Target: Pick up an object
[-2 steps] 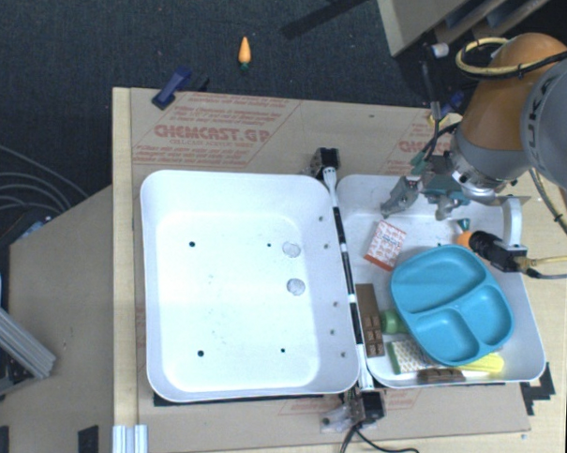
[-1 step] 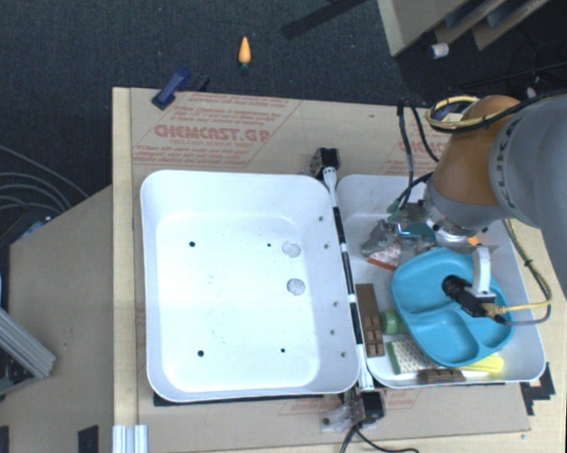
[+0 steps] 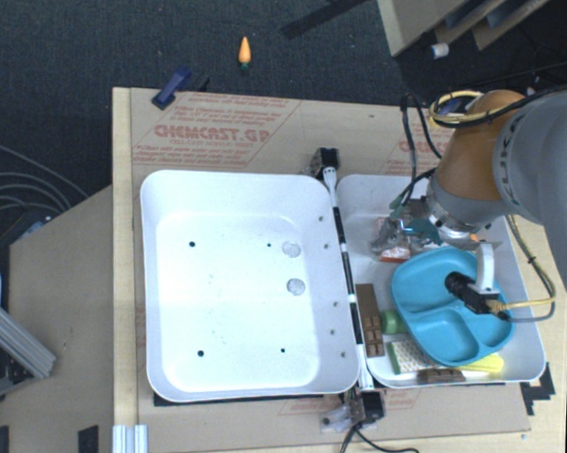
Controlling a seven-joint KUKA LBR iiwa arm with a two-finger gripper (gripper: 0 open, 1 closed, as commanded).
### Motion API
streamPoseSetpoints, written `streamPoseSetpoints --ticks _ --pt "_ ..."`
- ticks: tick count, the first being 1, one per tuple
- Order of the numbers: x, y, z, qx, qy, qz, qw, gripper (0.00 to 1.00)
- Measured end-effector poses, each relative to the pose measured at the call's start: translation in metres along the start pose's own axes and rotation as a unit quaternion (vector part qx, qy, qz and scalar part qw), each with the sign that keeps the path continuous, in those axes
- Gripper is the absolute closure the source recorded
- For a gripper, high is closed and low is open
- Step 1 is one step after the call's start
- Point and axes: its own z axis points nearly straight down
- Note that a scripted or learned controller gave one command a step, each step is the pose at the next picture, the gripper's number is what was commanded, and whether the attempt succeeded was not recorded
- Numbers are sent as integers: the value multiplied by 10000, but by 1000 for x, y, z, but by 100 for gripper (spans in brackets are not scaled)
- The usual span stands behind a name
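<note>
Where smooth bins (image 3: 171, 216) meet — glossy blue dish (image 3: 439, 317), rounded.

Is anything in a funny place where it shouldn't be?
Yes. A little orange thing and a blue thing lie outside the bins, up past the bench's far edge, on the dark floor. In the right bin, the blue dish sits tilted on top of other things.

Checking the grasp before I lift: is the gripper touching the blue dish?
Cannot tell. In the camera view the gripper sits right above the blue dish's upper rim; no gap or contact shows plainly.
</note>
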Motion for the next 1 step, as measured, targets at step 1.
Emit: streamPoseSetpoints --ticks 1 --pt "51 -50 -90 1 1 -7 10000 100"
